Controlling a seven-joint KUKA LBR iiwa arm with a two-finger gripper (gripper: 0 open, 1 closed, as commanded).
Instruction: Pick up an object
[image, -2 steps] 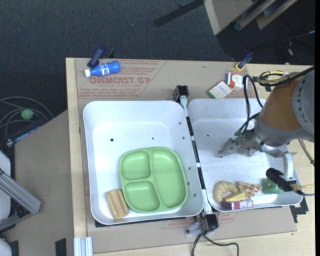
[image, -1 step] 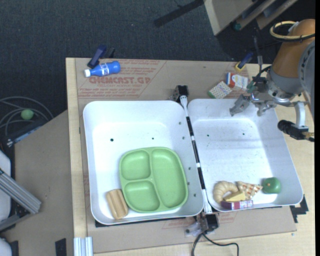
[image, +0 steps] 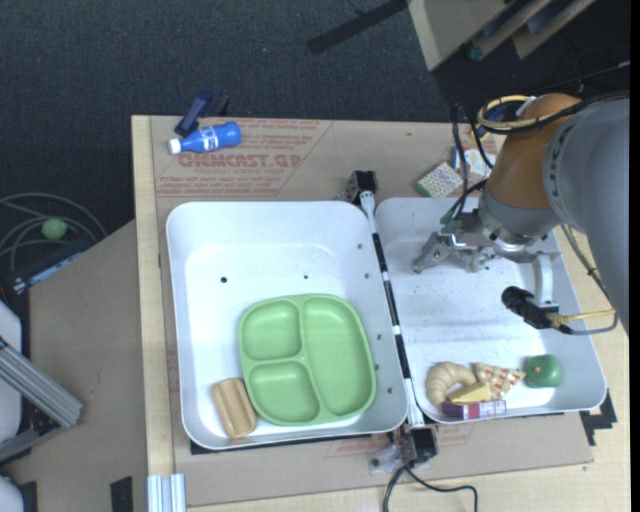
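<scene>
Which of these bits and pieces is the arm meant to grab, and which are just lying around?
Likely part of the job, being in the bins:
green divided plate
tan block
croissant
green round item
red and white packet
gripper, over the right bin

Just lying about, outside the bins:
blue and white bottle
patterned card
</scene>
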